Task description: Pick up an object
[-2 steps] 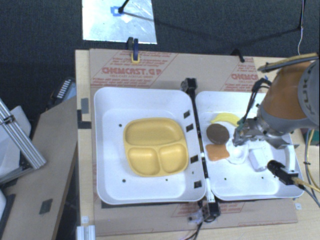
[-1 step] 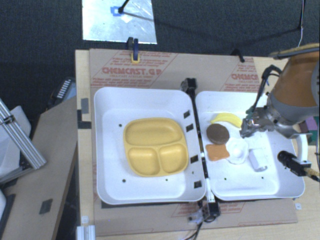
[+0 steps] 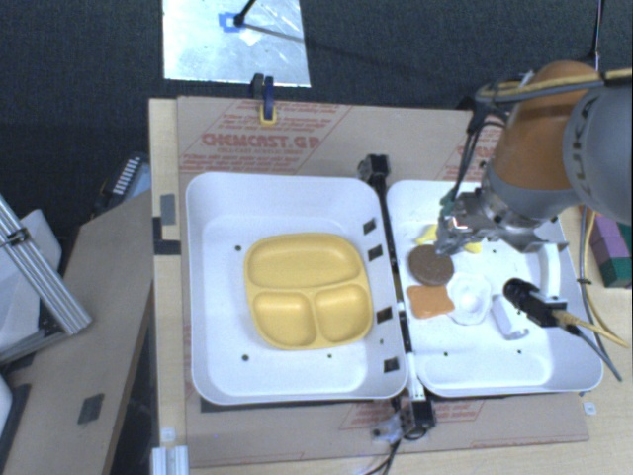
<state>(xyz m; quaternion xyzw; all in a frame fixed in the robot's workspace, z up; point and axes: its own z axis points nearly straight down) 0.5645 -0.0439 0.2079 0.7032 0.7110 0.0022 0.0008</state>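
Observation:
My gripper (image 3: 447, 236) hangs low over the right bin (image 3: 495, 369), near its left side. Just below it lies a brown round disc (image 3: 431, 264), touching or very close to the gripper's tip. A small yellow piece (image 3: 427, 234) shows beside the gripper, partly hidden by it. In front of the disc lies an orange flat slab (image 3: 429, 301), and to its right a white crumpled object (image 3: 469, 299). Nothing is seen held.
The left bin (image 3: 223, 364) holds a yellow divided plate (image 3: 303, 289) with three compartments. A black divider with clips (image 3: 388, 255) runs between the bins. The arm's grey and orange body (image 3: 549, 146) covers the right bin's back part.

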